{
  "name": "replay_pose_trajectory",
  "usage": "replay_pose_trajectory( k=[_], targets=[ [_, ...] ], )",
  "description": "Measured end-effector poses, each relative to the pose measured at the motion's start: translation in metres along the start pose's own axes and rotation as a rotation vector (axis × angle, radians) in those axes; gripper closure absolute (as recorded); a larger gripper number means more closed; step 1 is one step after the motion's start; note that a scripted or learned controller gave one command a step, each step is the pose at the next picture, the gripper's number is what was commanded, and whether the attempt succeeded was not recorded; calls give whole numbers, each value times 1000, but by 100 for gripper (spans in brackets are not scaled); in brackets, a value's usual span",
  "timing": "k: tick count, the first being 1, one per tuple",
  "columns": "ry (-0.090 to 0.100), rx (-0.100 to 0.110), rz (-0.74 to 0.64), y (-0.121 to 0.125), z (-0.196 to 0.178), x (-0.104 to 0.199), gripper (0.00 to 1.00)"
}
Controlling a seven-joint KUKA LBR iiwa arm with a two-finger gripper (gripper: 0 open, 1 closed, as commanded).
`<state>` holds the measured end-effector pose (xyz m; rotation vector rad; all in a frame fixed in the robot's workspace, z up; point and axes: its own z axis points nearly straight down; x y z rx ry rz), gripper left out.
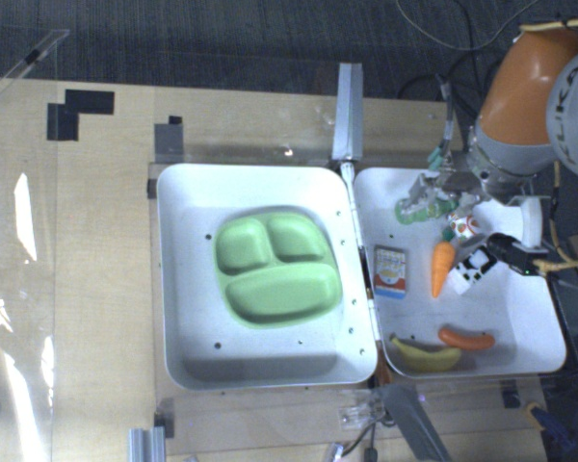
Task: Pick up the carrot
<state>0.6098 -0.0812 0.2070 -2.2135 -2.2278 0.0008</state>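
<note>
overhead, arm reaches from right; tool above carrot, grip state unclear.

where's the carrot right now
The carrot lies in the right bin, roughly mid-bin, just right of the small carton and above the hot dog and banana, with the hand just above its top.
</note>
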Motion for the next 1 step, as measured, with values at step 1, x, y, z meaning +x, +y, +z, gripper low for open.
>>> replay_pose_trajectory(
  k=[1],
  targets=[
    [-2,-4,-64,27,0,-41,0]
  ],
)
